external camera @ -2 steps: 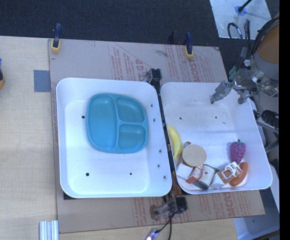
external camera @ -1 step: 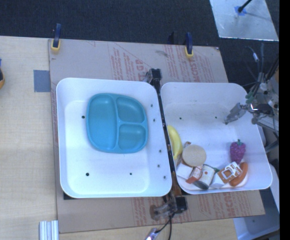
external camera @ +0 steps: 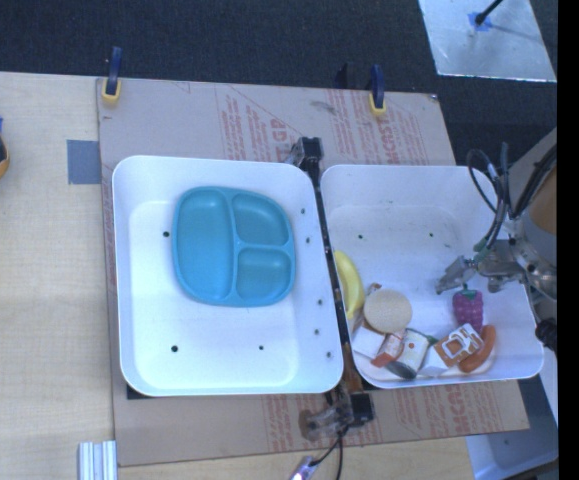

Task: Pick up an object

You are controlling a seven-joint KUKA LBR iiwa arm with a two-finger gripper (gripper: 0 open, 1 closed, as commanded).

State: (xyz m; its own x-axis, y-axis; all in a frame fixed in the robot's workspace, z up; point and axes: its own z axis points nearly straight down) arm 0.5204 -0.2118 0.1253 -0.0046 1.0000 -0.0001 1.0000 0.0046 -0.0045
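Packaged snacks [external camera: 424, 351] crowd the right bin's [external camera: 399, 193] near edge; hand [external camera: 481, 273] spread open above purple object [external camera: 468, 309].

red print on cardboard [external camera: 269, 118], illegible

Grey metal claw [external camera: 477, 276] with thin splayed fingers. Black cables [external camera: 489, 190] looped above the wrist. Grey arm body with orange patch at frame edge.

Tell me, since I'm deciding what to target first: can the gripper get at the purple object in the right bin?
Probably yes. The gripper hangs just above the purple object, which stands near the right bin's far-right side with nothing over it; the orange item beside it might crowd a grasp.
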